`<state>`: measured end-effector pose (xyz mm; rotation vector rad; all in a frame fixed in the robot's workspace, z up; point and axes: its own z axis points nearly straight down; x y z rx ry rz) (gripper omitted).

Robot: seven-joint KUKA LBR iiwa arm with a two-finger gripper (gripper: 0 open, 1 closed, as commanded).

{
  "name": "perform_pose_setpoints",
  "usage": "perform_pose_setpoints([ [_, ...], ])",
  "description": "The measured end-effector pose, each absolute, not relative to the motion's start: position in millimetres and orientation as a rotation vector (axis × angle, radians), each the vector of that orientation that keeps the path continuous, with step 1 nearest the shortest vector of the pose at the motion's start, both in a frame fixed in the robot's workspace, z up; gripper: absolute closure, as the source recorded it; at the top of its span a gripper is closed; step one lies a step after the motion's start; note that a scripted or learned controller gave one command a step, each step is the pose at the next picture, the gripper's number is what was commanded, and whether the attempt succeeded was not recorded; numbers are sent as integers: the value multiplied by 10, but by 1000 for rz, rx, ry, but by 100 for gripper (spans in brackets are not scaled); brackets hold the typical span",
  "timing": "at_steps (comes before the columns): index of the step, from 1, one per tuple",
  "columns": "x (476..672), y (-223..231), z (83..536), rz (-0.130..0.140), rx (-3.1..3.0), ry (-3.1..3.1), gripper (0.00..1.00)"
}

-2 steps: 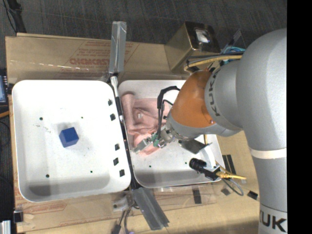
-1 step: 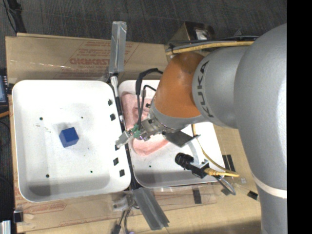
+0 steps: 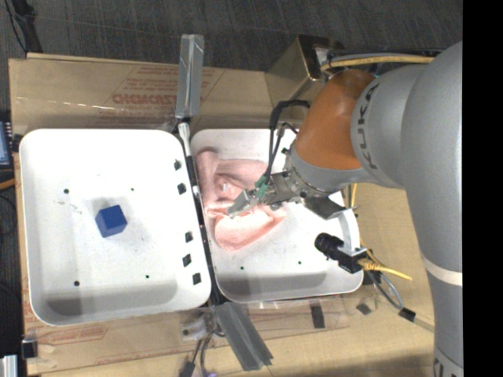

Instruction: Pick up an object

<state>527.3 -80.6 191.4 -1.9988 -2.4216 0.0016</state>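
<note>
A pink cloth (image 3: 236,199) lies crumpled in the right bin (image 3: 271,285), against its left wall. My gripper (image 3: 245,203) reaches in from the right and sits low over the middle of the cloth, with its fingertips down among the folds. A blue cube (image 3: 111,220) rests on the floor of the left bin (image 3: 94,293), far to the left of the gripper. The arm's orange band (image 3: 334,132) and grey body cover the right bin's far right part.
A metal divider bar (image 3: 189,77) runs between the two bins. Cardboard (image 3: 94,85) lies under and behind the bins. Black cable ends and a yellow wire (image 3: 346,256) hang over the right bin's near right corner.
</note>
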Motion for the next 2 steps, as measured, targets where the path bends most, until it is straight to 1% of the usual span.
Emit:
perform_pose_setpoints([
  [1, 5741, -1589, 950, -5, -2310, -2132, 0],
  [2, 5888, -1780, 957, -6, -2169, -2278, 0],
])
